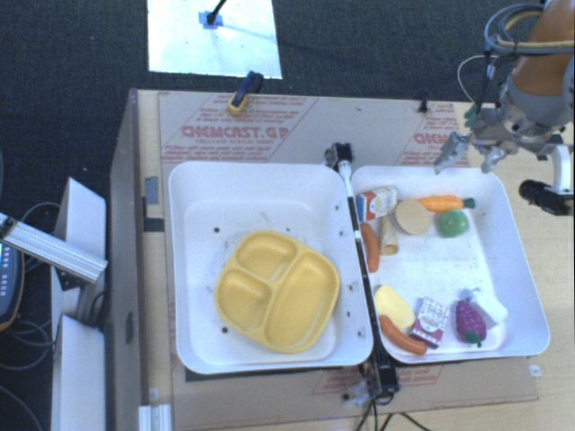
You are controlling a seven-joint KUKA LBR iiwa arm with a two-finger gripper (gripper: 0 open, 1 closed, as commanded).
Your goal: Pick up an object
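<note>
We see the arm [544, 57] cut off by the right and top edges. The print on the small carton [430, 321] is too small for us to read. The purple item [470, 320] is too blurred to identify.

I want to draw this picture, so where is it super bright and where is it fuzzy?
In the camera view, the white sheet on the dark floor glares brightest, nearly washed out; the two white bins are evenly lit with soft shadows only; the yellow tray and carrot look fairly sharp; the tool at upper right looks slightly blurred.
</note>
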